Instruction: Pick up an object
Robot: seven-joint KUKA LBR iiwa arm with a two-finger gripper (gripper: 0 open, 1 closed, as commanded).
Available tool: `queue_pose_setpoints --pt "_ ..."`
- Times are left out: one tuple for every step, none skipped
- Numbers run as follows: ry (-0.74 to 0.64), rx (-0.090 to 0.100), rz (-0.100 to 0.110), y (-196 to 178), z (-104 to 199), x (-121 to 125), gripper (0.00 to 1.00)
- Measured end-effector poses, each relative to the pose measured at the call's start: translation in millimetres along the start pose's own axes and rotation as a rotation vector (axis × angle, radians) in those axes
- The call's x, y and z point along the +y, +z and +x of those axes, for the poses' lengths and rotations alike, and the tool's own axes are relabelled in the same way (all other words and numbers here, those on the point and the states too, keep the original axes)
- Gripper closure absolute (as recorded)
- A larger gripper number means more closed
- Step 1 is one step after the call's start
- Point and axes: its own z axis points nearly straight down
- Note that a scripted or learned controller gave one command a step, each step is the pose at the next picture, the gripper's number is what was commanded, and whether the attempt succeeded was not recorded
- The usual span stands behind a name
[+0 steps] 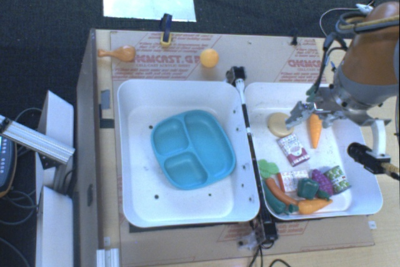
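My gripper (311,113) hovers over the back of the right bin (369,200), open, with its fingers (296,115) spread. An orange carrot (315,130) stands lengthwise just below it, its top between the fingers but apart from the left one. A tan round disc (278,124) lies just left of the gripper, and a small red carton (292,150) sits in front of it. At the bin's front is a heap with a second carrot (278,191), a dark green piece (307,187), purple grapes (322,179) and a green box (338,178).
The left bin (128,134) holds a blue divided plate (192,148). An orange ball (209,57) and an orange club-shaped toy (119,54) lie on the cardboard behind the bins. A black bar (247,128) runs between the bins.
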Motion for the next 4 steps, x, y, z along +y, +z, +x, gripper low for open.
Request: queue_pose_setpoints --pt "0.003 0.000 0.003 84 -45 -17 0.00" --pt "0.002 0.001 0.002 144 -43 -9 0.00" --pt "0.001 0.000 -0.004 132 -43 -7 1.00" --pt "-0.001 0.001 -0.002 38 25 6 1.00"
